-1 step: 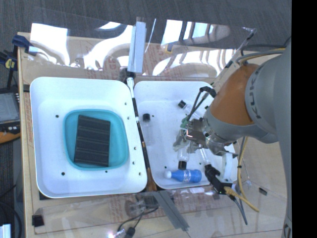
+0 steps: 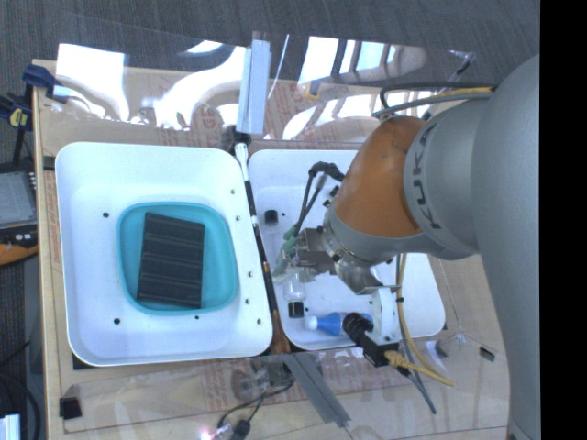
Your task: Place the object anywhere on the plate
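the gripper (image 2: 292,262) sits low in the right bin (image 2: 422,314), near that bin's left wall, with the orange band (image 2: 381,186) and grey arm (image 2: 477,181) bulking over it from the right. from this slant the wrist covers most of it, so whether it is released or clenched cannot be told, and nothing can be made out in its grasp. thin dark cables (image 2: 316,186) loop down from above into the wrist.

just below the gripper, on the bin floor, lies a small clear item (image 2: 295,291), too blurred to name. a little further down is a small black piece (image 2: 295,309), and to the right of that a blue and white object (image 2: 323,322) rests near the bin's lower edge, partly under a black fitting on the arm. above and slightly left of the gripper a small dark spot (image 2: 271,216) shows on the bin floor.

well to the left of the gripper, across the divide between bins, the left bin (image 2: 83,181) holds a teal plate (image 2: 220,273) at its middle. a dark ribbed block (image 2: 171,259) lies flat on the plate, well apart from the gripper.
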`<action>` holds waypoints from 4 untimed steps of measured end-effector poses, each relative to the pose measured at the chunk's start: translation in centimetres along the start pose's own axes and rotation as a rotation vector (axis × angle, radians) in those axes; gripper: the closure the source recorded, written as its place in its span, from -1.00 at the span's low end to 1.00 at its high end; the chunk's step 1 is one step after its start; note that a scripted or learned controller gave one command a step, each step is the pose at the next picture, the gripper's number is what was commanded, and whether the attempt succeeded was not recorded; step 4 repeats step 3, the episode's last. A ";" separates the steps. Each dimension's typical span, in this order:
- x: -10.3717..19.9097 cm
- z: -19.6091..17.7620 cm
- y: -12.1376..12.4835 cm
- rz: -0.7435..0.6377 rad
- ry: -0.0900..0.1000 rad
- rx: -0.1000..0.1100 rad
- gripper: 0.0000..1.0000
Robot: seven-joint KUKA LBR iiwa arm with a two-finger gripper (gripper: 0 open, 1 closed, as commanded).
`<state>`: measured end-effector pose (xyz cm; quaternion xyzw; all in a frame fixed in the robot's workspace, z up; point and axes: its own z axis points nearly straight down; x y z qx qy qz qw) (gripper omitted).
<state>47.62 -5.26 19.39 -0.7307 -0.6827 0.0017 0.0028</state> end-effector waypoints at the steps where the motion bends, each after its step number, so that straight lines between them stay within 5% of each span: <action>1: 5.1 0.3 4.4 -0.079 -0.001 -0.002 1.00; 2: 5.1 0.3 4.4 -0.079 -0.001 -0.002 -1.00; 4: 5.8 -3.2 3.9 -0.067 -0.001 -0.003 -1.00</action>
